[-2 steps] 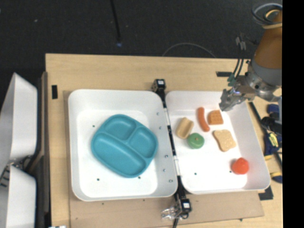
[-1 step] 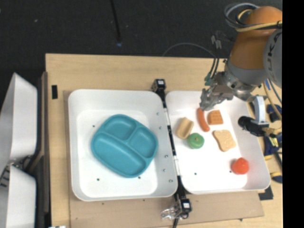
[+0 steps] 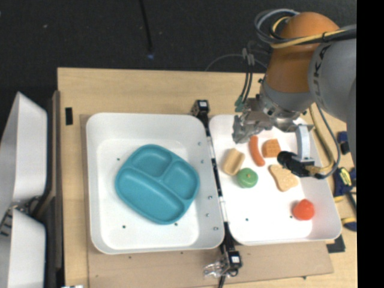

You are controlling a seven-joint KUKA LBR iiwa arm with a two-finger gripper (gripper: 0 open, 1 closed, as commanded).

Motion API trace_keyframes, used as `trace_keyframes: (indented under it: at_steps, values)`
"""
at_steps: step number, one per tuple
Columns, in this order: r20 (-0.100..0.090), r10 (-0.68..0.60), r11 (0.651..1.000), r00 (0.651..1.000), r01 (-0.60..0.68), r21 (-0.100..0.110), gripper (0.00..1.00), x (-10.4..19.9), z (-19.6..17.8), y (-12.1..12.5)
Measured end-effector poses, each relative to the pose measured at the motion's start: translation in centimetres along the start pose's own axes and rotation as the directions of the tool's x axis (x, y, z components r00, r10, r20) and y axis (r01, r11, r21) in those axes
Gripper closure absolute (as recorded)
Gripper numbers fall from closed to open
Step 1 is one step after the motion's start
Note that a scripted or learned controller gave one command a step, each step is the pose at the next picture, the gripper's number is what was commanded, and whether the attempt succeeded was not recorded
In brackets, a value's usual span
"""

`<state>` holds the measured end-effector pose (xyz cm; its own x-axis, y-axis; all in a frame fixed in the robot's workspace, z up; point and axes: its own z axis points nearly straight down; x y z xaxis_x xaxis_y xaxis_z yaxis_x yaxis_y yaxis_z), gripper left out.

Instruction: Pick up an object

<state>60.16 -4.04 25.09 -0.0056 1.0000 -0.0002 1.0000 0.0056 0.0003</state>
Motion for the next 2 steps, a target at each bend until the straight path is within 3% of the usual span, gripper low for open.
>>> trace_keyframes:
  at_steps: [2]
  values:
    - [-0.002,-0.002,1.0,1.0,0.002,0.003,1.0,10.3,1.1,0.2]
